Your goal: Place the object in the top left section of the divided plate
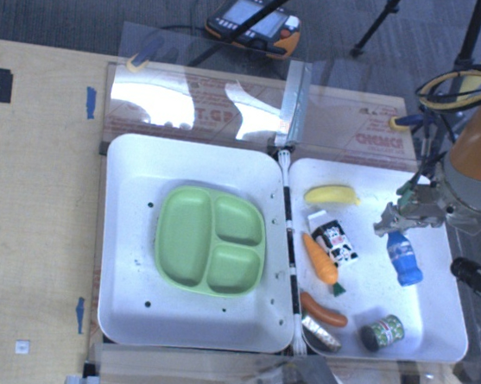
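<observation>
The hand [404, 217] hung over the right bin [445, 299], near that bin's far right side, with the grey arm [478, 172] and its orange band reaching in above it. Whether the hand was spread or pressed together could not be told from this slant. A blue bottle [404, 258] lay just below the hand in the right bin, its cap end nearest the hand; contact between them could not be made out, and nothing was plainly seen held.

Elsewhere in the right bin, a yellow banana [331, 194] lay toward the far edge, left of the hand. A small black-and-white carton [335, 240] sat near the bin's middle left, touching an orange carrot [322, 259] beside it. A sausage [324, 311] lay nearer the front edge, with a silvery item [320, 334] just in front of it. A green-labelled can [382, 331] lay on its side toward the front of the right bin.

To the left of the right bin, the left bin [121, 242] held the green divided plate [211, 241] at its centre, all sections bare. Both bins rested on the wooden desk [30, 204].
</observation>
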Available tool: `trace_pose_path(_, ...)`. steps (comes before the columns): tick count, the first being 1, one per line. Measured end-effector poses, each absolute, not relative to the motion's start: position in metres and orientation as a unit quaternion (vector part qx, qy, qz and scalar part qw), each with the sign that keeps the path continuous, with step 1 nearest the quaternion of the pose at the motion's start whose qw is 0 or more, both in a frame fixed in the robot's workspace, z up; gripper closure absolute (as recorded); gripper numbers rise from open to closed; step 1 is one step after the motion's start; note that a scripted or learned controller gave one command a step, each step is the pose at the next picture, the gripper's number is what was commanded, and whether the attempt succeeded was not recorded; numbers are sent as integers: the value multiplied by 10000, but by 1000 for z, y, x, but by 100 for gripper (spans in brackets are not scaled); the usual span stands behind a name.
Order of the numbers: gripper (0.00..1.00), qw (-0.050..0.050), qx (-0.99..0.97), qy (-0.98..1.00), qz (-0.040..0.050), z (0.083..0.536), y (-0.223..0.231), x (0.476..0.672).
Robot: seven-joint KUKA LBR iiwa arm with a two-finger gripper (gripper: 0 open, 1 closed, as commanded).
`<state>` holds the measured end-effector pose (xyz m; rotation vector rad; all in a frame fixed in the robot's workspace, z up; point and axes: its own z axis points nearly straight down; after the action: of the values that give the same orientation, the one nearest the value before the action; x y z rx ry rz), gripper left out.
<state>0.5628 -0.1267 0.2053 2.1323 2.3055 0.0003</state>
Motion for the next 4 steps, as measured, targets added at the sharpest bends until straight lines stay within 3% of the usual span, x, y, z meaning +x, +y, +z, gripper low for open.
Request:
trace_pose_path(1,0,7,6791,7341,1,205,-127,563)
trace_pose_path(2,0,21,6637,7480,3,340,-161,664)
trace_pose_path(3,0,4,6927,7212,-5,258,-138,667)
trace_pose_path(4,0,-2,7153,6988,-1,146,-101,667)
